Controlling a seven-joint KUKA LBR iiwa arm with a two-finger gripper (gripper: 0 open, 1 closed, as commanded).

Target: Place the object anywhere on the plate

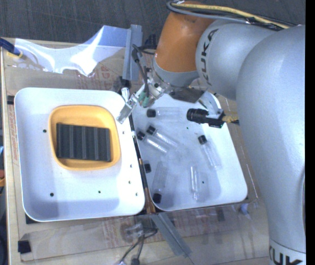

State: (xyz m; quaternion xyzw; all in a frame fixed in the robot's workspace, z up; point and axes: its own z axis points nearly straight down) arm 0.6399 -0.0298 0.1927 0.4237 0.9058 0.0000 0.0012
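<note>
Arm is reaching in from the right, orange band above the wrist, jaws (pixel 128 105) hanging over the divide between the two bins, at the upper left corner of the right bin (pixel 234 170). Jaws' state: cannot tell, too small and cluttered there. Cannot tell whether anything is sitting between them.

Clear vials with black caps are lying scattered in the right bin: one vial (pixel 158 141) left of centre, another vial (pixel 208 150) right of centre, a third vial (pixel 193 182) near the lower middle.

Left bin (pixel 36 192) is carrying the yellow plate (pixel 83 115), with a dark ribbed insert (pixel 84 141) in its middle.

Table (pixel 91 239) is showing below the bins.
</note>
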